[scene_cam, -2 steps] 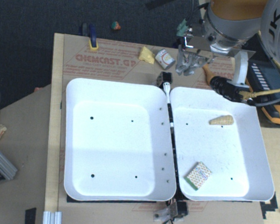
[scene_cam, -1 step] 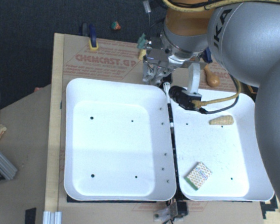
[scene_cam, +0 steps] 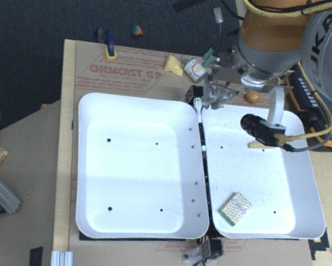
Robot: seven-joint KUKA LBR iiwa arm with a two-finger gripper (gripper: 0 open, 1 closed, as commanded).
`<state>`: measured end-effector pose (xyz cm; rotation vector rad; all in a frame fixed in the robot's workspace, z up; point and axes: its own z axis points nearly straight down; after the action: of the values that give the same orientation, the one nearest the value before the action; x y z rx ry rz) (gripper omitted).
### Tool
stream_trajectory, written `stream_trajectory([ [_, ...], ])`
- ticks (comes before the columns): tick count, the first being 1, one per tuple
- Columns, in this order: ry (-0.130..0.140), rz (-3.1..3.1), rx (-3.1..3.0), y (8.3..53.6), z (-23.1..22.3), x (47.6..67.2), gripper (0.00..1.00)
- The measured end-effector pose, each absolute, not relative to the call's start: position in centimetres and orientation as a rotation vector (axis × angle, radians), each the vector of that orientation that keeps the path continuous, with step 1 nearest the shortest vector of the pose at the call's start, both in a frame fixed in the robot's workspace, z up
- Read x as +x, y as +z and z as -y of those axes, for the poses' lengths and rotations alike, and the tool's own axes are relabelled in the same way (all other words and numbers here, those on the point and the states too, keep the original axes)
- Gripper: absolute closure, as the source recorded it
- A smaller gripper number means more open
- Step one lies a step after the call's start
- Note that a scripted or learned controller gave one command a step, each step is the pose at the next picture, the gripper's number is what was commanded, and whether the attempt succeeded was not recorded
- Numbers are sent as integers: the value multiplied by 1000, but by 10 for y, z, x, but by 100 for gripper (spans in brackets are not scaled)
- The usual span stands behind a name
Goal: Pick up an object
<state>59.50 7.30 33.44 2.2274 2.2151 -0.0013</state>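
**Desk:** Upper right of frame, what hangs there?

**Arm:** Me, wrist over the right bin [scene_cam: 303, 173]; whether my gripper [scene_cam: 217, 96] is clenched, I cannot tell.

**Desk:** Risk?

**Arm:** Small packet [scene_cam: 235, 208] lies lower centre-right, far off; closing up top likely grabs nothing.

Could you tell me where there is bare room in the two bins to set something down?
The left bin floor is bare throughout. In the right bin, the middle is free; the small packet sits near its front-left corner, and the gripper crowds the back-left.
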Motion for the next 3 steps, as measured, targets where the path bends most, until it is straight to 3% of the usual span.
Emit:
stream_trajectory([
  [1, 27, -2211, 2209, 507, -68, 648, 100],
  [2, -11, -2245, 2211, 382, -228, 637, 100],
  [3, -16, -2228, 2224, 314, -225, 611, 100],
])
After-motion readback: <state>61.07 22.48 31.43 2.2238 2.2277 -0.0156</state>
